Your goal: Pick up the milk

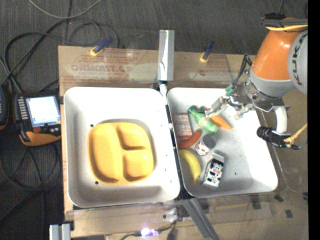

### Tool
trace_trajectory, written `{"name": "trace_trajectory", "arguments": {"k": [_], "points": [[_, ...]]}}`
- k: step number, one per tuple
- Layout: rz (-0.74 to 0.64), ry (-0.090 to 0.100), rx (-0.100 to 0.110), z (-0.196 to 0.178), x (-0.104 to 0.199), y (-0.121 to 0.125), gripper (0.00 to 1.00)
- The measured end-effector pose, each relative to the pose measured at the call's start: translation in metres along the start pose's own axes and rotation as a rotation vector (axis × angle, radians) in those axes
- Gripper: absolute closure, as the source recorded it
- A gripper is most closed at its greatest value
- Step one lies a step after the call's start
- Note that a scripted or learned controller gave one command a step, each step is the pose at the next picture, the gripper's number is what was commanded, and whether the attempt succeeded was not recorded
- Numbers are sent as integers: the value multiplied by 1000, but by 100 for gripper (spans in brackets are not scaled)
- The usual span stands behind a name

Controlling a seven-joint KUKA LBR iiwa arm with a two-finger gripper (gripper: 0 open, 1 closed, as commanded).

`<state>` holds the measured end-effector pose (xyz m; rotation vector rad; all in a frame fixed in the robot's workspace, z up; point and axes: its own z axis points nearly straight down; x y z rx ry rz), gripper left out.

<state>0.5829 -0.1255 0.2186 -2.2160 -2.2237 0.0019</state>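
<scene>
Camera view: milk carton [214, 172] lay at seven o'clock from the gripper [231, 104], long axis roughly twelve-to-six; whether anything was pinched could not be told.

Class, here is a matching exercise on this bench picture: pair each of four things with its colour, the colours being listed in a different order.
Things:
1. tray
2. bottle
3. carrot
4. milk

Colours:
A. orange
B. white with black patches
C. yellow
D. green

Pairs: 1-C, 2-D, 3-A, 4-B.

The tray lies in the left bin; the other three lie in the right bin, the milk nearest its front edge.
</scene>
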Motion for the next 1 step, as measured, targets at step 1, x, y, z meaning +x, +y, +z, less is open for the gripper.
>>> {"name": "trace_trajectory", "arguments": {"k": [1], "points": [[22, 1, 0, 122, 30, -50, 0]]}}
